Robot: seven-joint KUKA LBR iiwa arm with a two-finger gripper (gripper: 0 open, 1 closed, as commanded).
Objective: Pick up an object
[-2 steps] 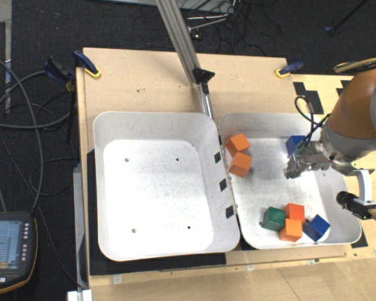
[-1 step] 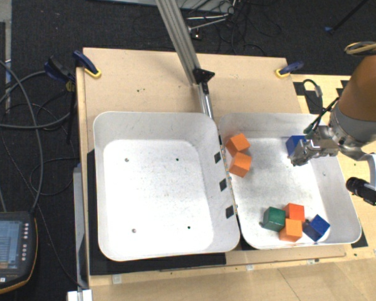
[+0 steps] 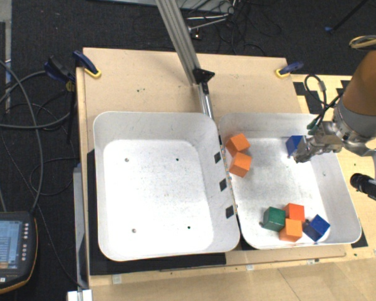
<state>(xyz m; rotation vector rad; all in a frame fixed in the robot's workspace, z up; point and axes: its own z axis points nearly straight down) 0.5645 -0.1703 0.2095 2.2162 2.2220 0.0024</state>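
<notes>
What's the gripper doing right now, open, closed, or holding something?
Gripper: low in the right bin, right beside a blue block; whether it is open, shut or gripping the block cannot be told.

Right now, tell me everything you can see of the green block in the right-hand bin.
The small green cube-shaped block looks solid and matte, with a lighter top face and darker sides. It sits flat on the floor of the right white bin, near its front edge, at the left end of a cluster, with an orange block close against its right side. Nothing grips it.
</notes>
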